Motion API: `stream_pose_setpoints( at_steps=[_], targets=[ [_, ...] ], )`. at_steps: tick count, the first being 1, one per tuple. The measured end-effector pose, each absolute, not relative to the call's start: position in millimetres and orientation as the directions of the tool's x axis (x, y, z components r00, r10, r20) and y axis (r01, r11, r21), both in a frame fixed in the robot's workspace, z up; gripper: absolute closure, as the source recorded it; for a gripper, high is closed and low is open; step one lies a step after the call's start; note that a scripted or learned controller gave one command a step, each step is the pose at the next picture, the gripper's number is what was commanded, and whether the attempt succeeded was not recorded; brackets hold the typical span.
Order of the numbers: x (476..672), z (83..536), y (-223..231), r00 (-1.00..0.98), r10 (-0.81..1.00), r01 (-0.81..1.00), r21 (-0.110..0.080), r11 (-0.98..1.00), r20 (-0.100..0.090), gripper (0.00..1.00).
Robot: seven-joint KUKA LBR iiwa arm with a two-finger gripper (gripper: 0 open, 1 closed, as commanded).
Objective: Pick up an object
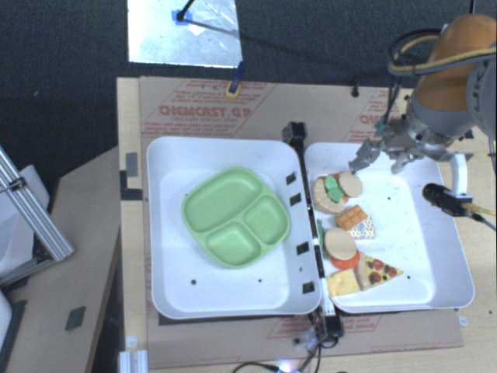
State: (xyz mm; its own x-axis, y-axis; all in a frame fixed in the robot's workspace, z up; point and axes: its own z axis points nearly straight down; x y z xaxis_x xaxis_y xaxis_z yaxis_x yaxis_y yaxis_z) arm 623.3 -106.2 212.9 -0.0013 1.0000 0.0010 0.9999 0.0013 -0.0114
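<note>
1. Toy food is what you are after, and all of it lies in the right bin, crowded along that bin's left wall; any single piece would satisfy the task.
2. Start at the left: the left bin holds just a green divided plate, lying flat near the middle and turned at an angle. It is broad and shallow, so I judge it a poor target for two fingers.
3. Between the bins runs a black divider rail. You should keep the fingers off it, since the food sits just beside it.
4. Moving into the right bin, the pile runs top to bottom: a round piece with green on it, a waffle-like orange piece, a small white patterned block, a tan bun resting on something red, a yellow wedge and a pizza slice. Several touch one another, so a grasp may nudge neighbours.
5. Over the bin's upper part you see the gripper, hanging near the top of the pile with its fingers spread apart and nothing between them. I read this as the approach before a descent.
6. Farthest right, a black cylindrical part juts over the bin by the arm; what it is I cannot tell.
7. Your likeliest target is the round green-topped piece, being nearest the open fingers.
</note>
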Motion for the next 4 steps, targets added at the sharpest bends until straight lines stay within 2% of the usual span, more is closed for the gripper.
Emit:
stream_pose_setpoints(
  at_steps=[1,3,4],
  targets=[
    [625.8,220.9,-106.0,-0.003,1.0,1.0,0.001,0.003,0.0,0.0],
    [619.6,113.3,-102.1,0.0,1.0,1.0,-0.003,0.0,0.0,0.0],
    [622.7,87.7,-106.0,0.002,1.0,1.0,0.011,-0.002,-0.008,0.0]
  ],
)
